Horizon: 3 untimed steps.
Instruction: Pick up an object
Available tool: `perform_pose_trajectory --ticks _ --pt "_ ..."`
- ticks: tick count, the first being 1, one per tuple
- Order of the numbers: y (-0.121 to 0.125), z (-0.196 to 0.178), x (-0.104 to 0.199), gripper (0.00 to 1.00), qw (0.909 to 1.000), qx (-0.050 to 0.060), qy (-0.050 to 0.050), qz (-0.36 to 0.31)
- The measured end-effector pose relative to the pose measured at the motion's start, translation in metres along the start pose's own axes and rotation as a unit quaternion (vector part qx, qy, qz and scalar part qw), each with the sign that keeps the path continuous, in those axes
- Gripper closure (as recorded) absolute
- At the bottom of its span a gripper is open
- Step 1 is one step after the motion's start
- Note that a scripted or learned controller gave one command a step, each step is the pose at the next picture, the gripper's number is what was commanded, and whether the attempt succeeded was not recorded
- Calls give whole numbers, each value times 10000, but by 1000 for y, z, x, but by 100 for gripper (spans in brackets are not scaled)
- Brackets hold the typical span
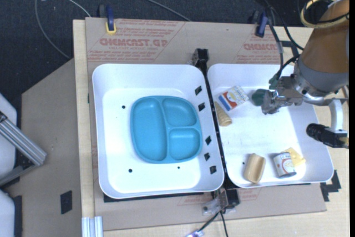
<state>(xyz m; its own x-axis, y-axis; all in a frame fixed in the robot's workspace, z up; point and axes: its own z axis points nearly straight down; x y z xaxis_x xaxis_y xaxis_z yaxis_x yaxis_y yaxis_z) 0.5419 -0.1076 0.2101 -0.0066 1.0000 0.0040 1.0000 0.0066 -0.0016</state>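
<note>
Dark carpet with loose grey cables surrounds a tan cardboard-covered counter [166, 41] that carries two shallow white bins side by side, clamped at the far edge by two blue clips. At the left, the left white bin [111, 175] holds a light blue divided plastic plate [165, 129] lying flat near its middle, with bare white floor all round it out to the walls. Beside it, the right white bin [288, 136] holds the smaller things: a small white, red and blue packet [232, 99] near its far left, a tan cylindrical cork-like piece [223, 116] just beside the dividing wall, a tan paper cup lying on its side [254, 167] near the near rim, and a small can with a yellow and red label [286, 163] to the cup's right, also close to the near rim. A dark green rounded object [258, 98] sits just left of the end effector [272, 105], touching or nearly touching it; whether the fingers are spread or pressed together cannot be told. Between these things the bin's middle floor lies open. Grey arm with orange band [328, 44] enters from the right over the bin's right rim.
</note>
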Motion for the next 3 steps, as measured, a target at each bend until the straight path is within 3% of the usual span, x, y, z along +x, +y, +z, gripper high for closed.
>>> perform_pose_trajectory --ticks 3 --pt "23 -8 168 100 10000 -6 -9 -1"
